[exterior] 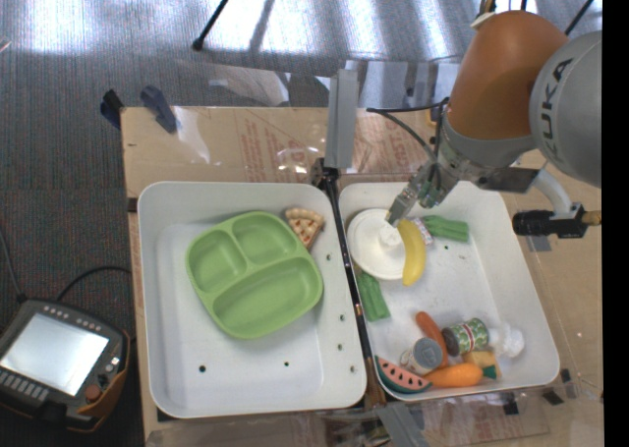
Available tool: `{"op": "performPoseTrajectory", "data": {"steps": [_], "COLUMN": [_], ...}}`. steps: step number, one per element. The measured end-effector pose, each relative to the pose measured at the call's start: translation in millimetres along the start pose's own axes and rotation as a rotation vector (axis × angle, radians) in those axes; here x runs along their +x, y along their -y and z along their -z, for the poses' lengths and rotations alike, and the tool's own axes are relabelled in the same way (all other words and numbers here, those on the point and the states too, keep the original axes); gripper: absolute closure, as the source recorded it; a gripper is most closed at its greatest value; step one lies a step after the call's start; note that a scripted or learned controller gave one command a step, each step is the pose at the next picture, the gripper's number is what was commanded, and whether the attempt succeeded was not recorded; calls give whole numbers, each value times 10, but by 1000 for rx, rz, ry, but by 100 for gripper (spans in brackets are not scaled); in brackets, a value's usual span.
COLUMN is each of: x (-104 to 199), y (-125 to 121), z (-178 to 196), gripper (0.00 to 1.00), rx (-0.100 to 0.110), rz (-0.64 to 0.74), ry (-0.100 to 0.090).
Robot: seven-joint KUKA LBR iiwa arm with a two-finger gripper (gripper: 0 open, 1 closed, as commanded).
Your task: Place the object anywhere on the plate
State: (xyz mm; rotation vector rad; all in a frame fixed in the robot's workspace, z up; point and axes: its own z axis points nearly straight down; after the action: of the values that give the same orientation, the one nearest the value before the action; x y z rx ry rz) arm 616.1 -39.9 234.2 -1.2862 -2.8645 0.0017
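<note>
Right of the plate (pixel 256 273), across the divider in the other bin (pixel 491 239), a banana (pixel 413 251) leans on a white lid (pixel 376 244); it seems the likeliest object. Just above it hangs the gripper (pixel 405 207), whose grip state I cannot tell. Nothing sits on the plate, so grasp, carry and release all remain. A waffle (pixel 306 226) touches the plate's far corner.

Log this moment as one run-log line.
gripper: over right bin, at white disc beside banana | green plate: left bin, nothing on it | task: not done
</note>
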Motion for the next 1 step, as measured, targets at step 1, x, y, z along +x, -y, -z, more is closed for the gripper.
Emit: {"op": "performPoseTrajectory", "data": {"steps": [1], "x": [660], "y": [-439], "z": [-347], "gripper": [100], "rx": [0], "rz": [190], "ry": [-2]}}
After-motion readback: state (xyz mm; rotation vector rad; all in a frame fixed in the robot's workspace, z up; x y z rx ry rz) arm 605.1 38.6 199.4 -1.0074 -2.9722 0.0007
